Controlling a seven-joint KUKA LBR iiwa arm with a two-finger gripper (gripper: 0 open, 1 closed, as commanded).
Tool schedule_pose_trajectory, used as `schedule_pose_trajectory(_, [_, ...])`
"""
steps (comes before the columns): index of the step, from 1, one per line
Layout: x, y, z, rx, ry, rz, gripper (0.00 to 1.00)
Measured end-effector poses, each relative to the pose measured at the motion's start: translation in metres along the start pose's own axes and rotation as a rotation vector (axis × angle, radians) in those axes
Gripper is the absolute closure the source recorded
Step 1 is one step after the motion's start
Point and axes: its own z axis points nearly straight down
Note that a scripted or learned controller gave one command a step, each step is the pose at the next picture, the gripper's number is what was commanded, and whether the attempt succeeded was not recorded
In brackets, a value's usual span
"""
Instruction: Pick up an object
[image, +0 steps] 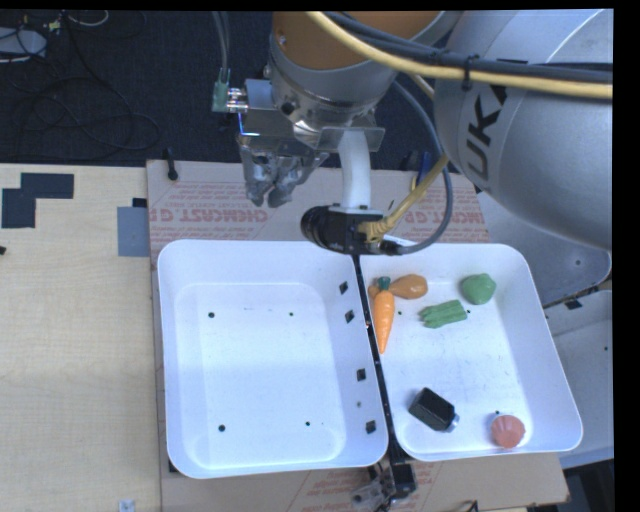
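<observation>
I see the grey two-finger gripper (277, 185) hanging high over the far edge of the left shallow white plastic bin (190, 270), near the cardboard sheet under both bins, and I judge this to be the approach step, with nothing picked so far. Its dark fingers (268, 184) look drawn close together with no gap I can make out, and nothing sits between them, so I read it as empty-handed. All the candidates lie in the right shallow white plastic bin (540, 400), well apart from the tool. I count five things there: one orange plastic carrot with a green top (382, 315) lying just beside the divider between the bins, one rounded orange-brown lump (408, 287) touching or almost touching the carrot's far end, one long green ridged vegetable piece (443, 315) near the middle, one rounded pale green piece (478, 289) toward the far right, one small black block (433, 409) at the near side, and one reddish-orange ball (507, 431) at the near right corner, which in fact makes six. There are two bins and one arm. In my judgement the next move calls for swinging right over the second bin, spreading the fingers, and descending on an isolated piece; the black block or the ball stands clear of neighbours, whereas the carrot hugs the divider and could be awkward.
</observation>
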Motion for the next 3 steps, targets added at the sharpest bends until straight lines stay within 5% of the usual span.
schedule_pose_trajectory(1, [-0.001, -0.001, 0.003, 0.005, -0.002, 0.001, 0.0])
schedule_pose_trajectory(2, [-0.001, 0.042, 0.032, 0.004, -0.003, 0.001, 0.0])
schedule_pose_trajectory(3, [-0.002, 0.041, 0.021, 0.007, -0.003, 0.002, 1.0])
